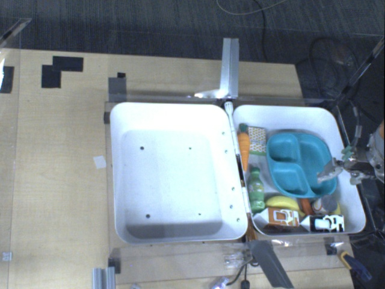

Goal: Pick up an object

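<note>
From my seat, the pale wooden surface (54, 179) carries two shallow white bins; the left bin (171, 173) lies bare, the right bin (355, 212) is crowded. The tool (332, 172) sits at the teal divided plastic tray (298, 163), its grip unreadable to me. I judge this the approach step; next, close on a rim and lift straight.
</note>
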Available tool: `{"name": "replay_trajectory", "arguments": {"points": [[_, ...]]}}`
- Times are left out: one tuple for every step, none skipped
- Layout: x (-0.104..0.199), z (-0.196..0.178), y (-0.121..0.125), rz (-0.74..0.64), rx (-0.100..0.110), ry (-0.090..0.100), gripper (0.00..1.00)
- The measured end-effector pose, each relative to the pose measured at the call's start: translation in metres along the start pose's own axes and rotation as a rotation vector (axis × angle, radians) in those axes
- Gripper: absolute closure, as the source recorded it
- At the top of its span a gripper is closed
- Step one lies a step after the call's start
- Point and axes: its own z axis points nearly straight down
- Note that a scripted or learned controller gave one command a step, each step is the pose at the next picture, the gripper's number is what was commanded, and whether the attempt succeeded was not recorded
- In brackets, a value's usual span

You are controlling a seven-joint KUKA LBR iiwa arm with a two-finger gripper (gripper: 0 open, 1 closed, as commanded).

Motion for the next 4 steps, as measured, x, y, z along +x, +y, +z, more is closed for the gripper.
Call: {"name": "replay_trajectory", "arguments": {"points": [[0.049,0.029,0.021,0.385,0.003,0.001,0.0],[0.079,0.095,0.109,0.251,-0.006,0.001,0.0],[0.061,0.051,0.178,0.185,-0.003,0.0,0.0],[0.133,0.055,0.17,0.077,0.001,0.001,0.0]]}}
